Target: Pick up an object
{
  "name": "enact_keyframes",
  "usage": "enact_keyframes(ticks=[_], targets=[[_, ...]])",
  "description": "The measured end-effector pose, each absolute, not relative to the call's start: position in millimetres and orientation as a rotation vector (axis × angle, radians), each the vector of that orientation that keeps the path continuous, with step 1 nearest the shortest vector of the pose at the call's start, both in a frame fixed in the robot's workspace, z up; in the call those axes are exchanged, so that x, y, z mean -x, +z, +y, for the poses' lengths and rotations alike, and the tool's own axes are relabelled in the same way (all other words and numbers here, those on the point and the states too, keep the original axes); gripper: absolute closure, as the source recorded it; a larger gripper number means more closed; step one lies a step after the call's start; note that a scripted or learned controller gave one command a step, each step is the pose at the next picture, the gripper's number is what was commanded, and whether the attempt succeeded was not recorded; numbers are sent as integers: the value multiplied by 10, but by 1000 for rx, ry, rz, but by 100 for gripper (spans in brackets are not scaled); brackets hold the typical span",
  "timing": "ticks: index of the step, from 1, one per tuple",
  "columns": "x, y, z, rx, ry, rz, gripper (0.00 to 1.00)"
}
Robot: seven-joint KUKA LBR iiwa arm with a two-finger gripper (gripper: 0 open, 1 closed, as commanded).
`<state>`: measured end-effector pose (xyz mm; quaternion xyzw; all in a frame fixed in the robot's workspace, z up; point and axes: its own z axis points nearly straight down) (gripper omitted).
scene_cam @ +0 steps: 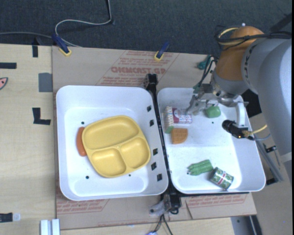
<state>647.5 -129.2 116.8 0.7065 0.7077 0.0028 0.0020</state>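
Observation:
My gripper [192, 109] hangs low over the back of the right bin [245, 155], reaching in from the right. Its tip is right beside a small red-and-white packet [175, 116] that lies against the bin's left wall; whether they touch is unclear. Just in front of the packet sits an orange-brown piece [180, 135]. A small green object [213, 112] lies close behind the gripper on its right. Near the front of the bin are a green pepper-like piece [200, 167] and a small tin can [221, 177] on its side.
The left bin [68, 131] holds a yellow divided plate [116, 145] with a red-orange object [80, 141] half under its left edge. A black clip [150, 80] sits where the bins meet at the back. Cables run along the arm at the right.

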Motion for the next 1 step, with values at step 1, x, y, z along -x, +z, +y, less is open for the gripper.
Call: enact_keyframes(ticks=[1], targets=[[-6475,1167,-1292,-2217,9,2220,0]])
